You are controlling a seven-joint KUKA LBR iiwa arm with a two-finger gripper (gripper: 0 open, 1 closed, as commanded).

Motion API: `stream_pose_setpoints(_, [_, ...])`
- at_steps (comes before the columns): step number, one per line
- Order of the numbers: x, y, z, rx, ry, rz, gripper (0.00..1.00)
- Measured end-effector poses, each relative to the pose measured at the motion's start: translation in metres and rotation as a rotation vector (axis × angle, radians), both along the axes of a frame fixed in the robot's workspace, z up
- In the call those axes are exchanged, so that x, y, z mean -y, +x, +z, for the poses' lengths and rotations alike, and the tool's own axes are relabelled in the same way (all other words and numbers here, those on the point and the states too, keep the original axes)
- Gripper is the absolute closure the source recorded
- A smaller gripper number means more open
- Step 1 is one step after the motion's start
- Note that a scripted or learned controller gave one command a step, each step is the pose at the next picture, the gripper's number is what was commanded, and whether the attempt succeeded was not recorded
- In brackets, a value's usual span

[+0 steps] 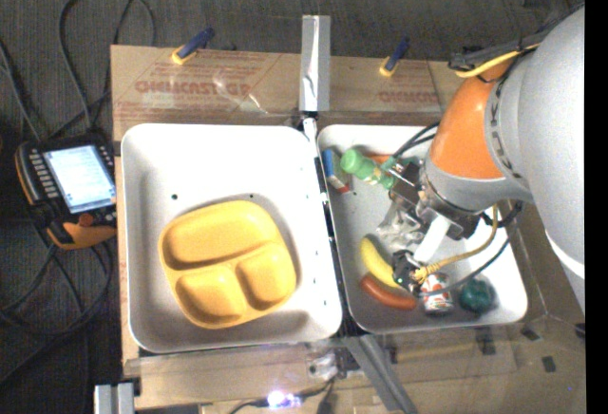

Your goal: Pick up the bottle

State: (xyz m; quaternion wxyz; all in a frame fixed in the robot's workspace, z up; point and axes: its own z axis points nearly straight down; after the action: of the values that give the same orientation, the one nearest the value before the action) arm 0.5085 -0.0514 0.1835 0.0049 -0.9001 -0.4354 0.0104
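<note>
The bottle (361, 165) is green with a rounded cap and lies near the far left corner of the right bin (513, 308). Its body runs to the right, under the arm's wrist. My gripper (399, 230) hangs over the middle of the right bin, a little nearer and to the right of the bottle's cap. It is above the yellow banana (374, 256). Nothing shows between its tips, and the wrist hides part of the bottle.
A blue item (330, 167) lies against the right bin's left wall. A red sausage (388, 292), a small can (436, 294) and a teal ball (476, 293) sit along the near side. The left bin (142, 165) holds a yellow divided tray (228, 262).
</note>
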Motion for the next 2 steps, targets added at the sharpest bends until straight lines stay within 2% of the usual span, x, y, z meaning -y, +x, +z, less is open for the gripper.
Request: stream_pose_setpoints(2, [-0.0001, -0.0015, 0.0084, -0.023, 0.001, 0.002, 1.0])
